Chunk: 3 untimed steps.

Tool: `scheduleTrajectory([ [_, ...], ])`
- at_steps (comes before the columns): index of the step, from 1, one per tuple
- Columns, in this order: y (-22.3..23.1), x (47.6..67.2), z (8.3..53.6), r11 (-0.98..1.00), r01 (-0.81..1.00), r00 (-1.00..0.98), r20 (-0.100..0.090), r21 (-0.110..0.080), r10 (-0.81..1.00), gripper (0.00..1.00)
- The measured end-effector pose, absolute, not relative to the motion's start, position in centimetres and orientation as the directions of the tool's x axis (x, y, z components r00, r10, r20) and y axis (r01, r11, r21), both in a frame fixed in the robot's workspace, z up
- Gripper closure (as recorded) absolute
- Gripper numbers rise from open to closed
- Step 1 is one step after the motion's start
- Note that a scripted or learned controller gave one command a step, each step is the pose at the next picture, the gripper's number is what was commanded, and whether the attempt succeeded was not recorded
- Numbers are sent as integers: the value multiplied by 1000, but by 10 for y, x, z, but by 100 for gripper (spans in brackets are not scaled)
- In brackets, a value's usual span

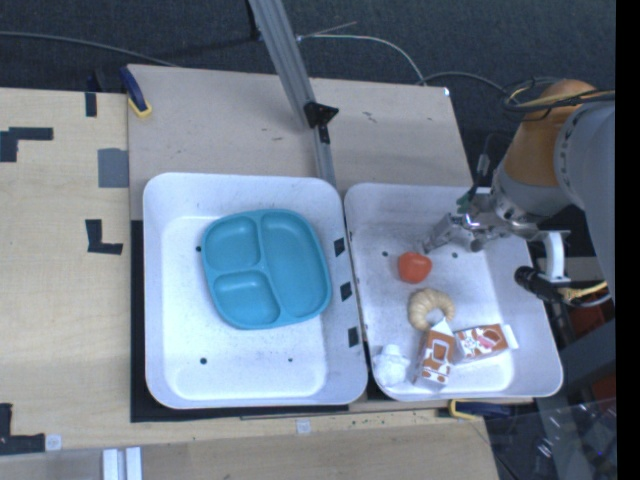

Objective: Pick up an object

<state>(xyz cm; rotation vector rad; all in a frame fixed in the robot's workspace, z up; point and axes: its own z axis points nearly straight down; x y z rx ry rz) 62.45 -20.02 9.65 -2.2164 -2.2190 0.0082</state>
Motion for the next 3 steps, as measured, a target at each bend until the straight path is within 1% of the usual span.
scheduleTrajectory([
  [1, -200, 626, 111, 3, 1000, -3, -1, -2, 1000, 100],
  [2, -189, 625, 166, 2, 1000, -2, -1, 4, 1000, 100],
  [3, -183, 618, 221, 2, 1000, -2, -1, 5, 1000, 100],
])
